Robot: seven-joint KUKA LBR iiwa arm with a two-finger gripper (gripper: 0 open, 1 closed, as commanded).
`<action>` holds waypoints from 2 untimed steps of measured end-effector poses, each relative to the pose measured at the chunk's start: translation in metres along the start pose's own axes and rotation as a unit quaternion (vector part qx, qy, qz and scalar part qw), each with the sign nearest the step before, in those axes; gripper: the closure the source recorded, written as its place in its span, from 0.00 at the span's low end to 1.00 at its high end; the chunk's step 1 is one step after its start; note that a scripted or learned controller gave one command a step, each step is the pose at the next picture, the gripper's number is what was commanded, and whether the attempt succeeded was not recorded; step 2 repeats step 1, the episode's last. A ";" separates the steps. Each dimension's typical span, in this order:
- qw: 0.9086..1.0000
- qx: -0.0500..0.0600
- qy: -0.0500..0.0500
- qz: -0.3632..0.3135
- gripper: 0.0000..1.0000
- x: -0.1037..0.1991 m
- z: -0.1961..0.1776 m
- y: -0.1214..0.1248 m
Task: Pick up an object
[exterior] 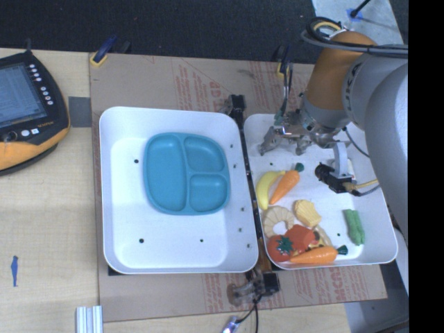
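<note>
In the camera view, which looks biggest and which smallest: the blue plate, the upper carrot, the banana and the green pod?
1. Blue plate, by far the largest.
2. Upper carrot and banana: they look much alike in size, and the carrot partly covers the banana, so I won't rank them.
3. Green pod, slightly smaller.

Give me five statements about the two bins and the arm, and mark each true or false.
1. The blue divided plate lies in the left bin. True.
2. The toy foods are in the left bin. False: they are in the right bin.
3. The gripper is above the right bin's far end. True.
4. A carrot lies beside the banana. True.
5. The green vegetable rests on the plate. False: it lies in the right bin.
</note>
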State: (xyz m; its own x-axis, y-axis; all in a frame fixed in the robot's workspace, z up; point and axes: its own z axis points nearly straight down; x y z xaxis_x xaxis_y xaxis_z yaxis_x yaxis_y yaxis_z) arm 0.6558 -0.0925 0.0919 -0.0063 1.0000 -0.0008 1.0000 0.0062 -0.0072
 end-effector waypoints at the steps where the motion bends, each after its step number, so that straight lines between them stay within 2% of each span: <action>1: 1.000 0.000 0.000 0.001 0.00 -0.002 0.000 0.000; 2: 1.000 0.000 0.000 0.001 0.00 -0.002 0.000 0.000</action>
